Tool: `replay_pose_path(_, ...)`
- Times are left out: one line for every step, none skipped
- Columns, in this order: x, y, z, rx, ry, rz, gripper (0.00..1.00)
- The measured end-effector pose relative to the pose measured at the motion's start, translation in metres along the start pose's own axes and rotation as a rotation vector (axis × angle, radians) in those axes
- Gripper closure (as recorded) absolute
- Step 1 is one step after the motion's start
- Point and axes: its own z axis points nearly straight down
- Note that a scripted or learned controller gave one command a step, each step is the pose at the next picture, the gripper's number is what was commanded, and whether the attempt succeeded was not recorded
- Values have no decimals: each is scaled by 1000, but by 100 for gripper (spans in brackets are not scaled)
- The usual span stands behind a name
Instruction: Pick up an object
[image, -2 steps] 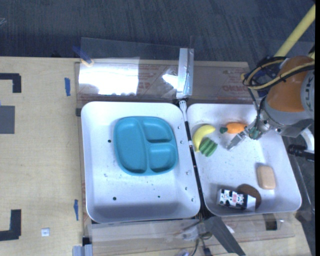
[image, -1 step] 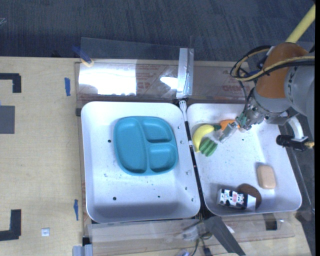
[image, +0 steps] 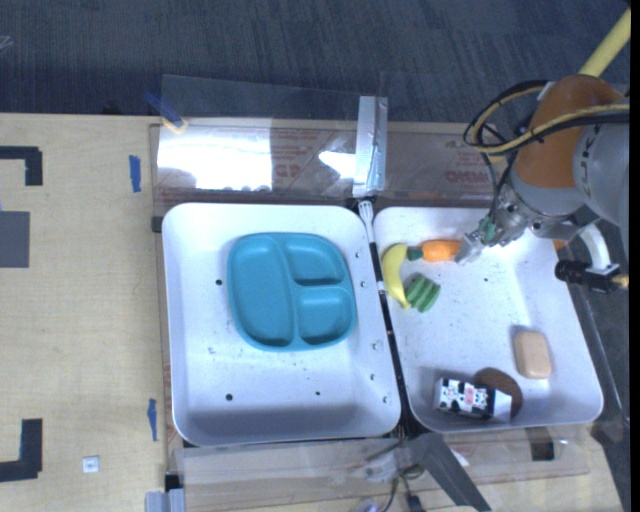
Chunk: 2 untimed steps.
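From the overhead camera I see my arm reaching in from the right, its jaws low in the right bin at the orange carrot; I cannot tell whether they are open or closed. The carrot lies in the far left part of that bin, touching a yellow banana beside a green striped toy. Nearer me lie a tan block, a black-and-white carton and a brown piece, while the left bin holds a blue divided tray.

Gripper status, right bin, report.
Gripper low at the carrot; grip unconfirmed. Banana and green piece crowd its left. Tan block, cow-print carton well apart.
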Motion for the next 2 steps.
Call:
replay_pose_path(-9, -18, 13, -18, 1, -37, 100)
replay_pose_path(41, 12, -121, -33, -7, 0, 100)
